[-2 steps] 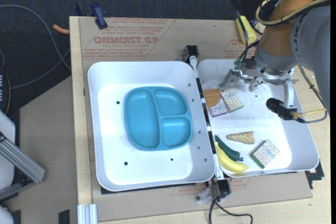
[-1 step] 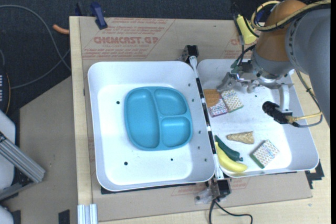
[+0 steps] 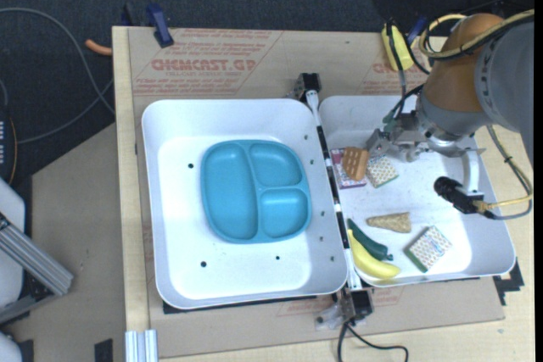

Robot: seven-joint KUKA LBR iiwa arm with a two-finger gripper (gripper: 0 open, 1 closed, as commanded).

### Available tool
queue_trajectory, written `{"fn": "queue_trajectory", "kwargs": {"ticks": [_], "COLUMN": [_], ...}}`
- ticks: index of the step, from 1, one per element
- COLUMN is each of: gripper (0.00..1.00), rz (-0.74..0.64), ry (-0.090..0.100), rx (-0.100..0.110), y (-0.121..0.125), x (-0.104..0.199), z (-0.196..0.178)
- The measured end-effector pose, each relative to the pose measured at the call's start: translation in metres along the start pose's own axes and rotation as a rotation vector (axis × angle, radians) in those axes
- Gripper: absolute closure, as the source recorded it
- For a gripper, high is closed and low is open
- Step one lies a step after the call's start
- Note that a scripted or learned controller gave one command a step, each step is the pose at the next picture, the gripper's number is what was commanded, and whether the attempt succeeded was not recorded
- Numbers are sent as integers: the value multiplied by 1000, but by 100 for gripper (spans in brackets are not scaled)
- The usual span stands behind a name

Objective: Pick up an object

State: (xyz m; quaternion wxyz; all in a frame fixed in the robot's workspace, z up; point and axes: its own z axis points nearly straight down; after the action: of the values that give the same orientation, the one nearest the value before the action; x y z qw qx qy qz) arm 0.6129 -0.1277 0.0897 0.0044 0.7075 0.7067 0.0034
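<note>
Grey arm (image 3: 501,72) bends down into right bin (image 3: 484,254), tool (image 3: 386,140) state unclear.

Red printed lettering runs across the brown board (image 3: 246,55) beneath the two bins, along its far edge. The largest line reads roughly "CHEMCAST GP", though its letters are faint and partly uncertain. Smaller red lines above and below it, and further red print near the board's right corner, are too small to read.
</note>
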Motion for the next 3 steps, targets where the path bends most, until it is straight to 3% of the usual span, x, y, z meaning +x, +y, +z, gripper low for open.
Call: {"fn": "queue_trajectory", "kwargs": {"ticks": [1,2,3], "gripper": [0,0,100], "rz": [-2,-3,-4], "ry": [0,0,-1], "rx": [2,8,5], "y": [41,54,55], "x": [29,37,37], "z": [1,5,-5]}}
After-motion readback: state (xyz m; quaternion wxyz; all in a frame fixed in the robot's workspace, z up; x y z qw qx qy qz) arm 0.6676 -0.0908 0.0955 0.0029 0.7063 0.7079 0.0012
